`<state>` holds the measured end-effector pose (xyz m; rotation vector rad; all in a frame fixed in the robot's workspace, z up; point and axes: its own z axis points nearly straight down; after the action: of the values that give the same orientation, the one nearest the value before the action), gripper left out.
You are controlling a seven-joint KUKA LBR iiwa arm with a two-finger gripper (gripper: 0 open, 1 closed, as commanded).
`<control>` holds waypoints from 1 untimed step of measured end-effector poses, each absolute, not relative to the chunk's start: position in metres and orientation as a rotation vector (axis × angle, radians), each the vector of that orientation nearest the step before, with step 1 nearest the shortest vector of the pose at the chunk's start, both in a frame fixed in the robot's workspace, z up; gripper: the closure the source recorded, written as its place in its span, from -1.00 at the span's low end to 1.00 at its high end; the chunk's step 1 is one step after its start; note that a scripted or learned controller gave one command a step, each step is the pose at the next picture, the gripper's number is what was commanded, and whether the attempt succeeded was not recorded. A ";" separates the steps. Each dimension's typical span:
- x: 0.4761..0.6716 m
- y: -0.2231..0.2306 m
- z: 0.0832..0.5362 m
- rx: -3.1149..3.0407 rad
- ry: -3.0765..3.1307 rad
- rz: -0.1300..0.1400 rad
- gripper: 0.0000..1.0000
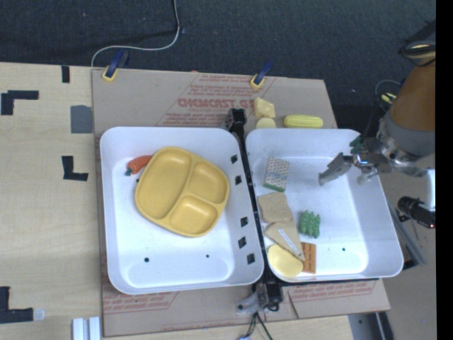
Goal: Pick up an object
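My gripper (345, 166) hangs over the right part of the right bin (354, 197), coming in from the right, with nothing seen in it. To its left lies a grey-green speckled block (277, 173). Below that are a tan bread slice (274, 207), a green broccoli piece (309, 223), a pale wedge (283, 236), a yellow disc (284, 261) and a brown strip (308, 257). All of them rest on the bin floor, apart from the gripper.
The left bin (120, 211) holds a yellow divided plate (182, 190) with an orange carrot (138, 163) at its upper left. Behind the bins on the cardboard lie a yellow cheese piece (264, 108), a pale round piece (265, 123) and a corn cob (303, 122).
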<state>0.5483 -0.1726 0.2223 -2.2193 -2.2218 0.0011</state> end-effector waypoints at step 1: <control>0.529 -0.133 0.100 -2.228 -2.229 -0.014 -1.00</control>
<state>0.5288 -0.1327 0.1003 -2.2279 -2.2294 -0.0144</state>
